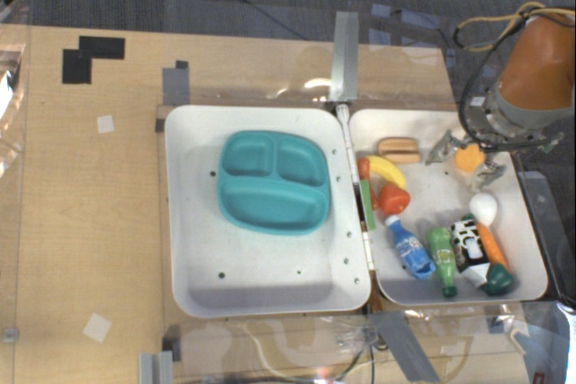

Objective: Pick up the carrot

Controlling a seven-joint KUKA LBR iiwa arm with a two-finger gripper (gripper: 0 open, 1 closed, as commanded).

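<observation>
You see the carrot low in the right bin, toward that bin's 5 o'clock corner. It lies flat, its orange body running from 11 to 5 o'clock and its green top at the 5 o'clock end, close to the bin's wall. At its 9 o'clock side the cow-patterned carton lies against it, and the egg sits just at its 12 o'clock end. The arm comes in at the bin's 1 o'clock corner. Your claw is up at 12 o'clock from the carrot, well apart from it, with the egg between the two. The claw stands apart, its fingers spread to either side of a small orange lump. You cannot tell whether either of them touches that lump. Toward 9 o'clock from the claw lie a bun, a banana and a red fruit, stacked down the bin's 9 o'clock side. At 6 o'clock from the red fruit a blue bottle and a green bottle lie side by side, the green one just beside the carton. The left bin holds a teal divided plate near its middle. Both bins rest on the tabletop, touching along their shared edge.
</observation>
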